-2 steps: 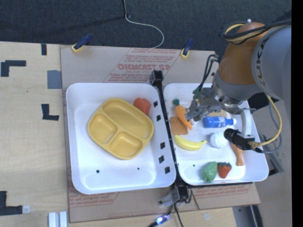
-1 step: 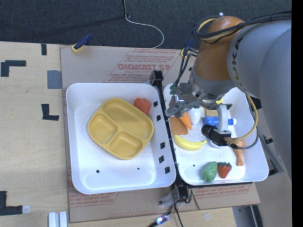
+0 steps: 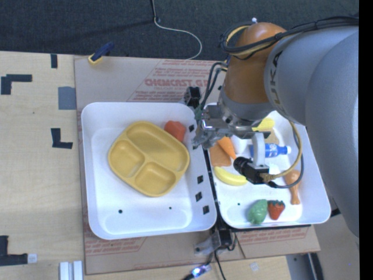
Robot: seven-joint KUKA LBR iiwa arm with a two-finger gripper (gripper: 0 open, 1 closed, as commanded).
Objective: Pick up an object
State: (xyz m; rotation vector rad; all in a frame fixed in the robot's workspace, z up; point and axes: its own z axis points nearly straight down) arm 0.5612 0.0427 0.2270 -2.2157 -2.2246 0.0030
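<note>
- Left bin (image 3: 93,156): a shallow white tray holding a yellow divided plate (image 3: 148,157) with three compartments, lying tilted across the bin's middle. Just beyond the plate's upper right corner, near the bin's right wall, sits a small red-orange round object (image 3: 175,129), possibly a toy tomato.
- Right bin (image 3: 317,206): a second white tray, touching the left one along their shared wall, crowded with toy food.
- Toy carrot (image 3: 223,151): orange and tapered, lying directly beneath the wrist; its long axis runs diagonally from upper right to lower left, the wide end toward the lower left.
- Banana (image 3: 229,177): yellow and curved, just below the carrot, lying roughly across the bin.
- Green vegetable (image 3: 257,211) and strawberry (image 3: 276,209): side by side, near the bin's front edge.
- White bottle with blue label (image 3: 268,151): lies on its side, cap pointing right.
- Slim orange piece (image 3: 294,186): lies near the right wall, long axis roughly along that wall.
- Gripper (image 3: 217,134): hangs low over the right bin's left part, right above the carrot; I cannot tell whether it is parted or closed, nor whether it grips anything.
</note>
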